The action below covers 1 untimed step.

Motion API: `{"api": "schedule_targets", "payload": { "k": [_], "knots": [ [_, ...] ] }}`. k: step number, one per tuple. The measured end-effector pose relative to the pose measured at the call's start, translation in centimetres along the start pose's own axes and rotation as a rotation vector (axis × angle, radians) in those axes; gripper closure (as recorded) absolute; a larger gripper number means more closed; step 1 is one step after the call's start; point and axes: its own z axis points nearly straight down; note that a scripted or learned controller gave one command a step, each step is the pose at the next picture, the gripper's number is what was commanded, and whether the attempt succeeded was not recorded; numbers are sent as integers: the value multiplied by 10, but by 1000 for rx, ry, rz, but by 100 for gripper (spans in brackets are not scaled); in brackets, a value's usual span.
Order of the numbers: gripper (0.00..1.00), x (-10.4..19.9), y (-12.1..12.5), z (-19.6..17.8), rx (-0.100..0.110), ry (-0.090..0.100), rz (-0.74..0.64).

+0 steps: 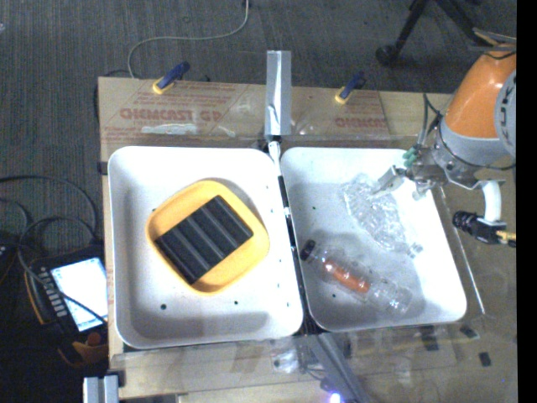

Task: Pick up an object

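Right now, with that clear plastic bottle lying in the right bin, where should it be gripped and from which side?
Probably across the middle of the bottle, coming straight down from above. It lies flat, slanting from its dark cap at the upper left toward the bin's near right corner, so the fingers would best close across its narrow width. The crumpled clear plastic sits beyond it, leaving the midsection free.

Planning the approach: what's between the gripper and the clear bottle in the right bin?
In the camera view, crumpled clear plastic lies between the gripper and the bottle.
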Motion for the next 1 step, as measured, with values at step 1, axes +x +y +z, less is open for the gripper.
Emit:
{"api": "schedule_targets", "payload": {
  "k": [1],
  "knots": [
    [0,14,-7,65,-14,-4,-43]
  ]
}}
